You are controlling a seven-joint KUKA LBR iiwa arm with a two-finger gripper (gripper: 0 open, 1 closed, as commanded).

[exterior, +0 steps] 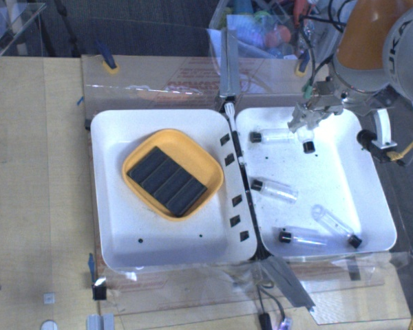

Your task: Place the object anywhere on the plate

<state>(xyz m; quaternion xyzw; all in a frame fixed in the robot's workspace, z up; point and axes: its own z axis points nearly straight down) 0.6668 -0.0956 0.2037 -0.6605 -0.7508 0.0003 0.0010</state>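
Whether the pincer (307, 119) grips anything I cannot tell; the slick clear plastic black-capped tube (274, 137) just beside it may roll away before reaching the yellow square plate (139, 158).

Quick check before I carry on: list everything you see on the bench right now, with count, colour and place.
Plate: one, yellow, square with rounded corners, in the left bin.
Ridged pad: one, dark, lying on the plate.
Tubes: four, clear with black caps, in the right bin: one near the top, one mid-left, one at the bottom, one lower right.
Bins: two, white, side by side: left, right.
Box of mixed items: one, clear, behind the bins.
Arm: one, grey with orange band, from the right.
Hand: one, over the top of the right bin.
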